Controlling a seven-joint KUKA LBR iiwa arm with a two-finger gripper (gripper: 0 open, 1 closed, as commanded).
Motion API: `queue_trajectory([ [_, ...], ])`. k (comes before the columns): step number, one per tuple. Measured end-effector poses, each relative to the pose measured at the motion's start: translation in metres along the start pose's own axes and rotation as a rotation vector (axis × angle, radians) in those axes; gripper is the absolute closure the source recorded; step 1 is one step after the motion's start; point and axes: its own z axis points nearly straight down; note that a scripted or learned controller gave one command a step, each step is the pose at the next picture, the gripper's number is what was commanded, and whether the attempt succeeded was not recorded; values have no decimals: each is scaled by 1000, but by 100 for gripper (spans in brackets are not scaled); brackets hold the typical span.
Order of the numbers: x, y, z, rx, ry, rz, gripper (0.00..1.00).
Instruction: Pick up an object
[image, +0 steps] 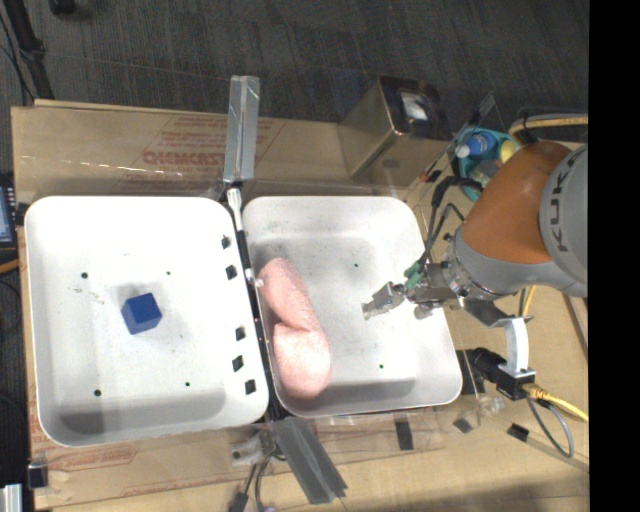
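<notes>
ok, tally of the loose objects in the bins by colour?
Blue: 1, the blue cube in the left bin
Pink: 1, the pink soft object along the left wall of the right bin
Total: 2
Neither is between the fingers of the claw, which sits over the right bin.

My one fixed camera looks down at a slant from above the surface, framing both white bins fairly closely.
</notes>
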Motion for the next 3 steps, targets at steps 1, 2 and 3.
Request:
queue_trajectory([
  [1, 38, 22, 71, 1, 0, 46, 0],
  [2, 65, 47, 115, 2, 1, -77, 0],
  [3, 59, 114, 79, -5, -2, -252, 0],
])
